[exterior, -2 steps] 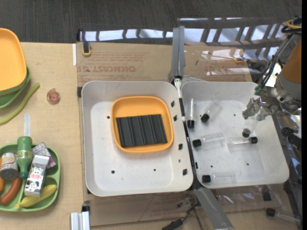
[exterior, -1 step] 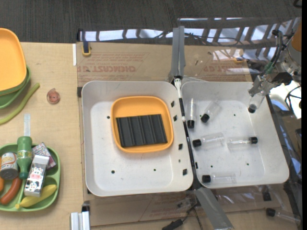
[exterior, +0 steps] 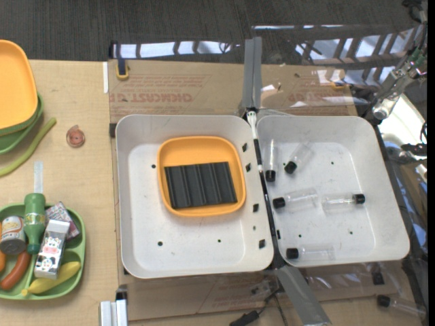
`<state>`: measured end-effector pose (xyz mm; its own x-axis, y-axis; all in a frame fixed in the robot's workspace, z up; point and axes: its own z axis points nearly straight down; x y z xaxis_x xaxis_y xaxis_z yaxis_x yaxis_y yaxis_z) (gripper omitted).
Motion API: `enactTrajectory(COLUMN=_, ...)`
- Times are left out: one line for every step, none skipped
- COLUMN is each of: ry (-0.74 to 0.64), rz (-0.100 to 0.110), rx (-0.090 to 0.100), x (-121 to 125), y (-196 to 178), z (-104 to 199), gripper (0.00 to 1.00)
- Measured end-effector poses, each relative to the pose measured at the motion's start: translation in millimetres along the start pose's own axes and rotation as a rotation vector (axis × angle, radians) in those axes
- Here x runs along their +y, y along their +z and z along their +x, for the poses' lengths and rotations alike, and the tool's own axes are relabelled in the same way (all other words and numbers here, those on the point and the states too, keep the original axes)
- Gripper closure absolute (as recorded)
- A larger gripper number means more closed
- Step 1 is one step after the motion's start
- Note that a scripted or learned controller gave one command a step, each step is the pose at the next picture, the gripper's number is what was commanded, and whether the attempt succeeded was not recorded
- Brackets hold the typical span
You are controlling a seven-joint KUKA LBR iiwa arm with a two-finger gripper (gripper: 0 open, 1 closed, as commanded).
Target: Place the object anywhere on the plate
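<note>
Camera view: nearest us, clear capped tubes (exterior: 299,199) lie loose in the right bin (exterior: 380,243) — spares, likely. Beyond, the dark ridged slab (exterior: 200,185) rests flat on the orange plate (exterior: 200,148) in the left bin (exterior: 190,250) — seemingly delivered. The gripper's state we cannot tell.

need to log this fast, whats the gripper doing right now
gripper: cannot be told; no fingers can be made out at the bins, and the dark ridged object already lies on the orange plate.

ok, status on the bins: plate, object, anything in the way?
Orange plate in left bin. Dark ribbed object already lying flat on plate. Clear tubes with black caps loose in right bin, well apart from plate.
</note>
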<state>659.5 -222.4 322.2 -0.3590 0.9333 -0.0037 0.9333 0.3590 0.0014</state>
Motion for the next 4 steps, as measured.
enactTrajectory(ry=-0.238, rz=0.000, rx=0.001, x=2, y=-119, z=2, gripper=1.00)
enactTrajectory(ry=-0.580, rz=0.000, rx=0.002, x=1, y=-119, z=0, gripper=1.00)
enactTrajectory(ry=-0.909, rz=-0.002, rx=0.002, x=-8, y=-119, z=3, gripper=1.00)
enactTrajectory(ry=-1.169, rz=-0.003, rx=0.003, x=-12, y=-119, z=5, gripper=1.00)
